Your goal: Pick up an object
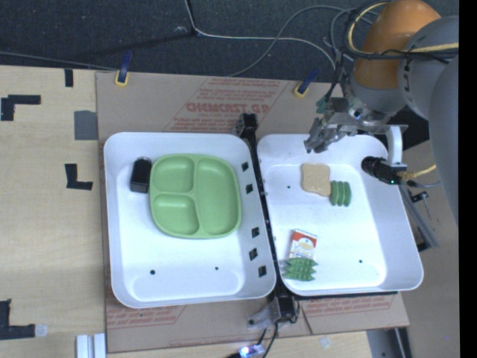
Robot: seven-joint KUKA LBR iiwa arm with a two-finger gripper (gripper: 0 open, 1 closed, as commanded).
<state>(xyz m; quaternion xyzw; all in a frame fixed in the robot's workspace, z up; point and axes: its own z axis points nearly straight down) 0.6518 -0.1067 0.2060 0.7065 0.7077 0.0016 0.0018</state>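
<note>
Tan bread slice [315, 179] could be missed if the pincer [319, 142], whose opening cannot be told, is lowered off-centre.

A pale wooden worktop [45, 222] carries a brown cardboard sheet [216, 103] printed with red lettering, clipped at its far edge by two yellow-and-blue clamps, at eleven o'clock [123, 73] and one o'clock [304, 86]. Black tape marks [74, 176] dot the wood toward nine o'clock. Beyond, at twelve o'clock, dark carpet [89, 13] is crossed by loose cables [223, 32]. Light is even.
</note>
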